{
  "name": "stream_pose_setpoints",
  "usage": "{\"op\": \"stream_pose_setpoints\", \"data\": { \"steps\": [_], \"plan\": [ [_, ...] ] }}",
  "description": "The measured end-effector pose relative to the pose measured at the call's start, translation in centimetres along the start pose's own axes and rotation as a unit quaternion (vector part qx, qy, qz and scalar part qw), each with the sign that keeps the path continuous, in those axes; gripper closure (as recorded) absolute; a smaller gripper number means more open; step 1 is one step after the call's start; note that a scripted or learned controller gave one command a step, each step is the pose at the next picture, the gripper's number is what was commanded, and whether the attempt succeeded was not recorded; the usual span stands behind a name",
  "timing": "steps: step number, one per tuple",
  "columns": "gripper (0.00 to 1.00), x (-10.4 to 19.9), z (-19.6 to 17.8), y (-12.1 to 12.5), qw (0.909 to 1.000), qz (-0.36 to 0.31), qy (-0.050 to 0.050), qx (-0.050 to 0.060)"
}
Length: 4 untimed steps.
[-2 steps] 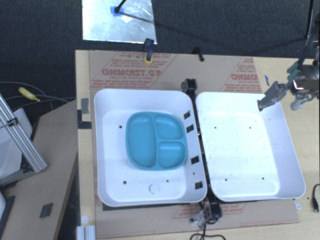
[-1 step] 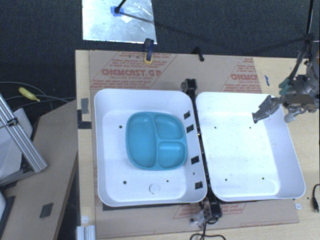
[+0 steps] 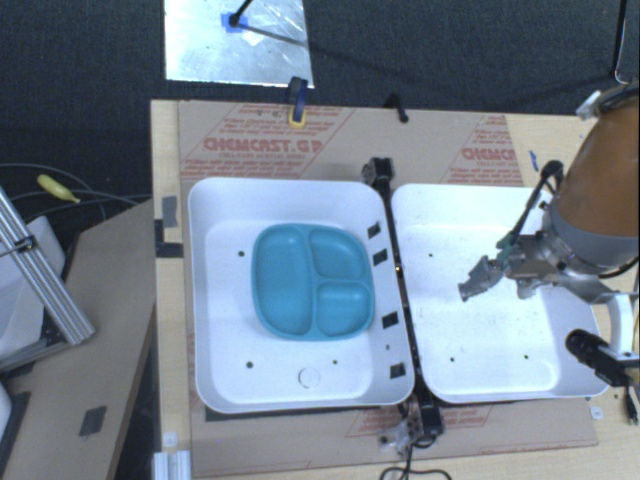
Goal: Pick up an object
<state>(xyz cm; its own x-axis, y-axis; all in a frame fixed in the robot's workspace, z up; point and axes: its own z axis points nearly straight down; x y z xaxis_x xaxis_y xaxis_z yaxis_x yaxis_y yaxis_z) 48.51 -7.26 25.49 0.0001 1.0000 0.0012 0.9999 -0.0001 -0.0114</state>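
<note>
A blue three-compartment plate (image 3: pixel 313 280) lies flat in the middle of the left bin (image 3: pixel 215 298). A small pale round thing (image 3: pixel 308 376) rests on the bin floor just in front of the plate. My gripper (image 3: pixel 474 285) hangs low over the middle of the right bin (image 3: pixel 480 373), pointing left toward the divider. It is well to the right of the plate, and I see nothing between its tips. The grey wrist and orange band (image 3: pixel 600 183) rise to the right of it.
Black clips (image 3: pixel 385 258) line the ridge between the two bins. A black part of the arm's mount (image 3: pixel 598 356) overhangs the right bin's front right corner. Brown cardboard (image 3: pixel 300 143) lies under both bins, with a yellow clamp (image 3: pixel 297 103) at its far edge.
</note>
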Motion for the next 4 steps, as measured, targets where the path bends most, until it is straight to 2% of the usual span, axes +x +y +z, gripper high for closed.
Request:
{"op": "stream_pose_setpoints", "data": {
  "steps": [1, 2, 3, 4],
  "plan": [
    [0.0, 7.2, 1.0, 0.2, 1.0, -0.006, 0.001, -0.006],
    [1.0, 6.7, -0.2, 0.3, 1.0, -0.003, 0.0, -0.008],
    [1.0, 22.2, 0.2, 0.0, 0.9999, -0.01, 0.002, -0.007],
    [1.0, 21.1, -28.3, 3.1, 0.9999, -0.003, 0.003, -0.016]
  ]
}}
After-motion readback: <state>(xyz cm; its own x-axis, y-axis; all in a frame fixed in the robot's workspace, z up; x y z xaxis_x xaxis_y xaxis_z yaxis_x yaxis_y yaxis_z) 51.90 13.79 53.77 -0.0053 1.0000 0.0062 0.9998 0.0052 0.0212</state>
